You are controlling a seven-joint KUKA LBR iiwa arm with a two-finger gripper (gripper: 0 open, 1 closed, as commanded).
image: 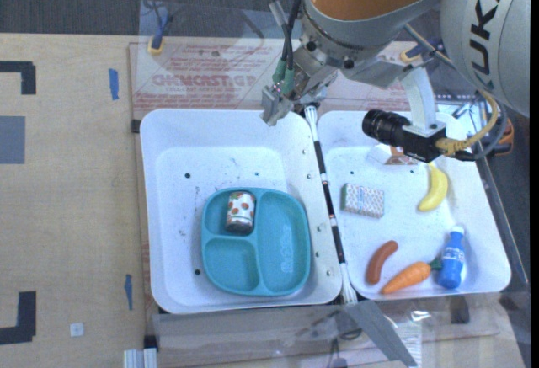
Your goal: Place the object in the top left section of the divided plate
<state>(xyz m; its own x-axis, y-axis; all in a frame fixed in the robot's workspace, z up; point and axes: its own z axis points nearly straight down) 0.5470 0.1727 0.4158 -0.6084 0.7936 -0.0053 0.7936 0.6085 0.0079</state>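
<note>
Pincer [276,105] hangs over the far rim of the left bin [168,147]; whether it is spread or pressed together cannot be told. Nearer, the blue divided plate [282,261] sits in that bin, with a small can [240,212] lying in its top left section. The right bin [488,265] holds a banana [434,188], sponge [363,200], sausage [381,260], carrot [407,277] and bottle [453,257].

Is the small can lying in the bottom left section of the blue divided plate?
No, the small can lies in the top left section of the divided plate.
</note>
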